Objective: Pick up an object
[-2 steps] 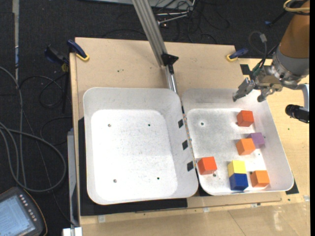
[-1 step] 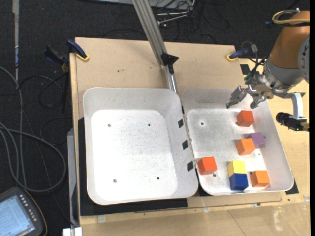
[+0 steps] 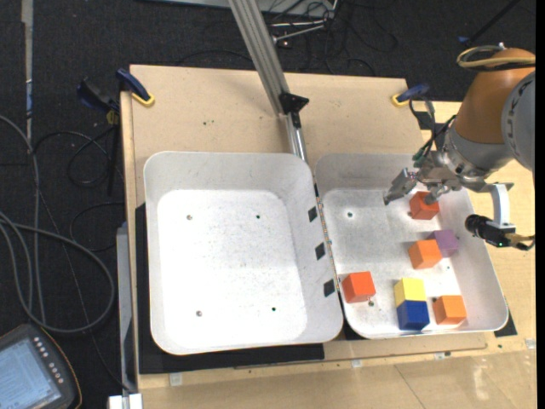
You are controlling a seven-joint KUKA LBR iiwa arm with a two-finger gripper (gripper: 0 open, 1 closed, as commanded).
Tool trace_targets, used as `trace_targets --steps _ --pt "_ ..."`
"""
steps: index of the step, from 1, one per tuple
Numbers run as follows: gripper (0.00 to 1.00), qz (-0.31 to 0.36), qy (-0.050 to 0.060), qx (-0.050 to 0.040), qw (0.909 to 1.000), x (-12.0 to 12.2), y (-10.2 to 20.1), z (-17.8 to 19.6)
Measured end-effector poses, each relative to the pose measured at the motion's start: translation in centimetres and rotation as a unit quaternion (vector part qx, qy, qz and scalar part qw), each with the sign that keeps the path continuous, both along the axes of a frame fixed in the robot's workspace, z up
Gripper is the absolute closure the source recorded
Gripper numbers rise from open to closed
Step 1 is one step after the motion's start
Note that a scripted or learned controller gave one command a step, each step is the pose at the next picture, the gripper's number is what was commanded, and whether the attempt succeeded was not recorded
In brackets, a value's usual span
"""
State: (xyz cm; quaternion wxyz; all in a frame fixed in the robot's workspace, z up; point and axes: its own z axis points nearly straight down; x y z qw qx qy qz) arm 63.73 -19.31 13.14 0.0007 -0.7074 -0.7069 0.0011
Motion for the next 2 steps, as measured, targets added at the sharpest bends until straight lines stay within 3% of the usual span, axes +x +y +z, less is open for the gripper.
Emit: trace_targets --steps 1,2 --pt "1.0 0.0 -0.003 -0.0008 1.0 0.2 0.0 1.3" --pt "1.0 0.001 -0.006 -0.0013 1.0 0.7 -0.5 7.7"
